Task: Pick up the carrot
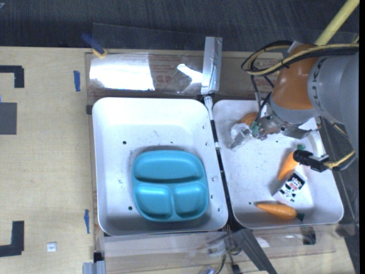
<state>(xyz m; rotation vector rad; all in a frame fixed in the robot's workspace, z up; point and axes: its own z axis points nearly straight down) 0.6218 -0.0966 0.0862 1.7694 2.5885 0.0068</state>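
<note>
Nearest the lens, along the bottom edge, sit the two white bins: the left bin (108, 119) carries a blue divided tray (169, 183), while my right bin (333, 207) holds the carrots. Going by size, my grey arm (333, 84) reaches in from the right, and my pincer (242, 136) hangs low over the right bin's upper left part, holding nothing I can make out; its spread I cannot tell. One carrot (277, 210) lies flat near the front wall, orange, tapered, well apart from me. Another carrot (288, 164) stands tilted beside a small printed card (293, 187). I judge I am in the approach; next I must centre over one carrot and descend.
</note>
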